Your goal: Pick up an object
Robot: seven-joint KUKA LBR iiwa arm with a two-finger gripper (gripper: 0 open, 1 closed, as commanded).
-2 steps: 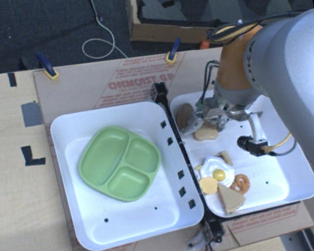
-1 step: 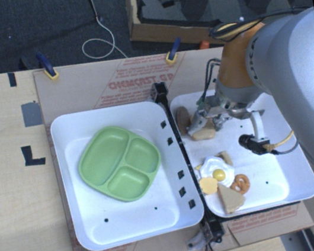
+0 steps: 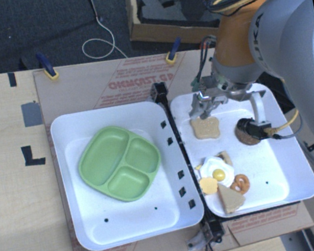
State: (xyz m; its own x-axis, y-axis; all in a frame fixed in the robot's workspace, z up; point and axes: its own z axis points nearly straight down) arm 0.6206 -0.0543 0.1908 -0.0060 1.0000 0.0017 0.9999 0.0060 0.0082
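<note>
- The grey arm with an orange band (image 3: 238,41) reaches in from the right and bends down over the back of the right shallow white plastic bin (image 3: 294,170).
- Its two-finger metal gripper (image 3: 202,109) hangs just above a tan slice of toy toast (image 3: 205,128), which lies flat on the bin floor near the back left corner.
- The fingers point down at the toast's far edge with a narrow gap between them; nothing is held between them.
- A round dark brown toy piece (image 3: 246,133) lies to the right of the toast, near a black cable fitting on the arm.
- Toward the front of the same bin sits a cluster: a toy fried egg with a yellow yolk (image 3: 217,171), a small yellow disc (image 3: 208,186) touching its front left edge, a brown pretzel-shaped piece (image 3: 240,183) just right of the egg, and a tan wedge (image 3: 232,200) in front.
- The left shallow white plastic bin (image 3: 81,225) holds a green three-compartment plastic plate (image 3: 119,163), lying flat and turned at an angle.
- Both bins rest on a brown cardboard sheet (image 3: 130,78) held by blue clamps.
</note>
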